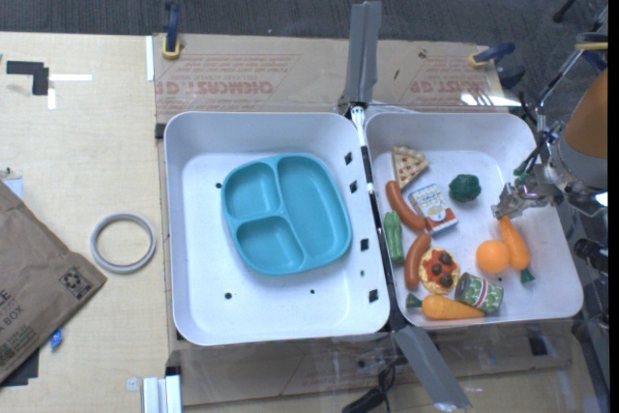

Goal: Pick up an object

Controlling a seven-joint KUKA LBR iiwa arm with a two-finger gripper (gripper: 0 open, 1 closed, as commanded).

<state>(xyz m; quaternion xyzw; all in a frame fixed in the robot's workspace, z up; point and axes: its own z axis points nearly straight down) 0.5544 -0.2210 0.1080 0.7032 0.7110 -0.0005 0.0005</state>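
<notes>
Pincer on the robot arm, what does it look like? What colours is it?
The pincer is small, made of shiny silver-grey metal, with thin finger parts. Above it sits a grey wrist, and higher up the arm wears a wide orange band. Thin dark cables run beside the arm.

Two bins sit side by side on the tabletop (87,160). The left bin (184,208) holds a divided plate (286,212). The right bin (551,305) holds toy foods, with the gripper (515,200) at its right side. A tape ring (123,241) lies left of the bins.
</notes>
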